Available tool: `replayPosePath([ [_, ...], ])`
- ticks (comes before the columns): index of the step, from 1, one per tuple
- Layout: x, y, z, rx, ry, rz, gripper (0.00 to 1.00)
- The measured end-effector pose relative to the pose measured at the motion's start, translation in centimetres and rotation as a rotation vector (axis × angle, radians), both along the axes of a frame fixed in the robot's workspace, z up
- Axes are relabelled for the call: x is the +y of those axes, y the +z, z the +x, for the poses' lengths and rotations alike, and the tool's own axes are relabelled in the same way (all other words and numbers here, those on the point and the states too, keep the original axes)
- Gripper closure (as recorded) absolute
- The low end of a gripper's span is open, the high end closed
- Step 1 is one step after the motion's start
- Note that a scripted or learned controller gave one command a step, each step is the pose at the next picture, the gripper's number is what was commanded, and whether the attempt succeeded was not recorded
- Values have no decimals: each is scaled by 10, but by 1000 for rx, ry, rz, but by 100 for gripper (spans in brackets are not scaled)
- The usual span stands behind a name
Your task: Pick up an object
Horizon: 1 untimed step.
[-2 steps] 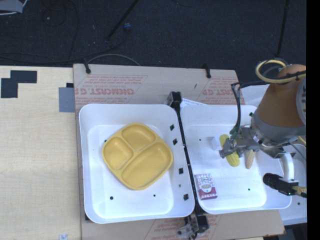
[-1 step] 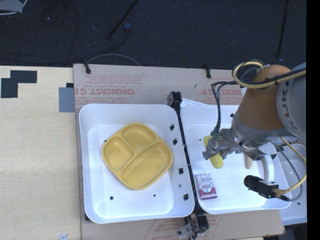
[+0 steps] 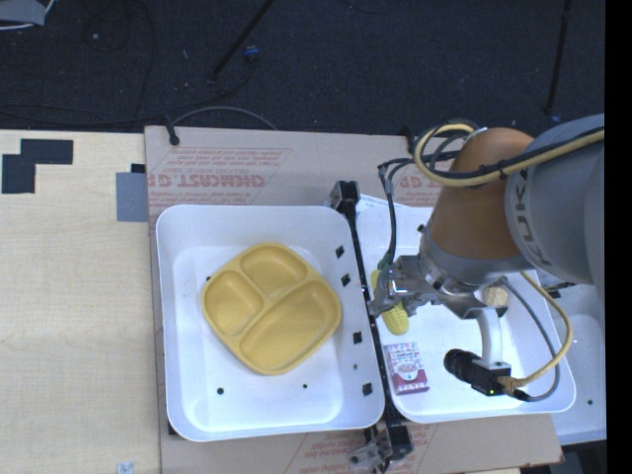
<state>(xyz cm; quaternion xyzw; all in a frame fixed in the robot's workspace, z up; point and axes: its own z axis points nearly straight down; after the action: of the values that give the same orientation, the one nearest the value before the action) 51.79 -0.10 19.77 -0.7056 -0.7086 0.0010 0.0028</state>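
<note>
We saw the claw (image 3: 393, 294) low over the right bin (image 3: 553, 398), near that bin's left wall; we could not tell how it was set. A yellow corn cob (image 3: 396, 319) lay just beneath it, a small red-and-white packet (image 3: 406, 367) nearer the table's front edge. The left bin (image 3: 188, 383) held a yellow divided plate (image 3: 272, 307).

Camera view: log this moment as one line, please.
arm: over right white bin | gripper: near yellow corn-shaped toy | small red-and-white carton: right bin | yellow three-compartment plastic plate: left white bin
</note>
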Motion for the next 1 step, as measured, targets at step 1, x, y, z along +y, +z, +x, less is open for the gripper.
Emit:
replayPosePath([
  [1, 53, -4, 8, -1, 0, -2, 100],
])
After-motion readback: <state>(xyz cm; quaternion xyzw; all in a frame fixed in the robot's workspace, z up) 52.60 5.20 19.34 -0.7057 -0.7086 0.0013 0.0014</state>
